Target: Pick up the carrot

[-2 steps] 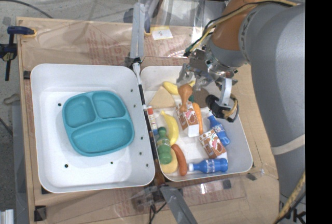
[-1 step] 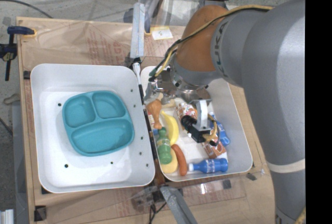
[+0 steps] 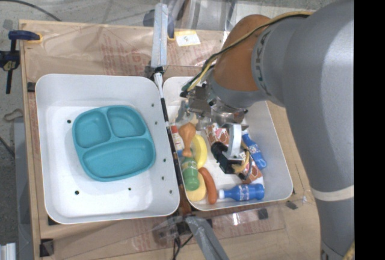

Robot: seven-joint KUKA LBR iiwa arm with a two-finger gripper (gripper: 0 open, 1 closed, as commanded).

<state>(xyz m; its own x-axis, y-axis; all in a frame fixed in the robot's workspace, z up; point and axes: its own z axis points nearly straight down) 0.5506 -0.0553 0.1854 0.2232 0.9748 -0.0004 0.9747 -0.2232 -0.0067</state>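
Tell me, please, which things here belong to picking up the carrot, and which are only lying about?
For the job:
carrot, orange, near the front edge of the right bin
gripper, above that bin

Lying about:
teal plate in the left bin
blue bottle
yellow toy
green toy

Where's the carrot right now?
Camera view: the carrot lies at the near edge of the right bin, between the green toy and the blue bottle.

Orange carrot lies slantwise – near the right bin's front.
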